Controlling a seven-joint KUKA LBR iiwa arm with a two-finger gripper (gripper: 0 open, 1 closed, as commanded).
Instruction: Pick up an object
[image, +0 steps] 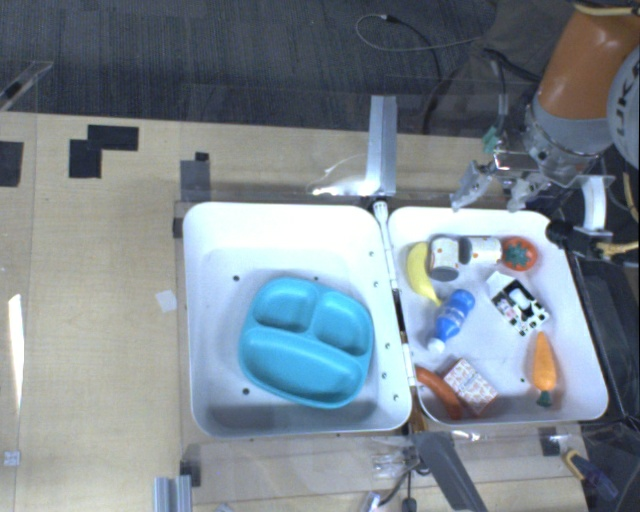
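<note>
My gripper (497, 188) hangs over the far rim of the right bin (585, 330), fingers spread open with nothing between them. Below it in that bin lie a white and grey cylinder (462, 254), a yellow banana (420, 273) and a red tomato-like toy (518, 255). Farther forward are a blue bottle (453, 315), a black and white cube (520, 304), an orange carrot (542, 365), a checkered box (470, 386) and a red sausage (437, 390).
The left bin (215, 260) holds a blue divided plate (305, 340). A metal post (382, 150) stands at the back between the bins. Cables (600, 240) run along the right side by the arm.
</note>
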